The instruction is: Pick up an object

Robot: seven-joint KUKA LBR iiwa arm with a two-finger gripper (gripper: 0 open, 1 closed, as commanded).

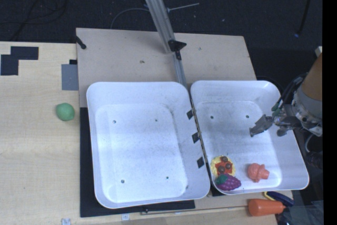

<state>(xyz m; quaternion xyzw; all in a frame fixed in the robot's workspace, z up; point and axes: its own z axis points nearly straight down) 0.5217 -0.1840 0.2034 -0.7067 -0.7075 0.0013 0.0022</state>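
Left bin (100,93): floor bare, open passage all across. Right bin (231,87): upper half free for you; lower edge crowded, yellow-purple toy cluster (225,173) beside pink toy (257,172). Divider clips (196,137) line seam between bins. Metal rail (158,10) slants in at upper centre of frame.

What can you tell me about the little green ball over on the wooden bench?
The small round green ball looks smooth and matte, maybe foam or rubber, with a soft shadow under it. It sits still on the pale wooden bench top, by itself, to the left of the left shallow white plastic bin and just below a grey square patch. Nothing but the bench touches it.
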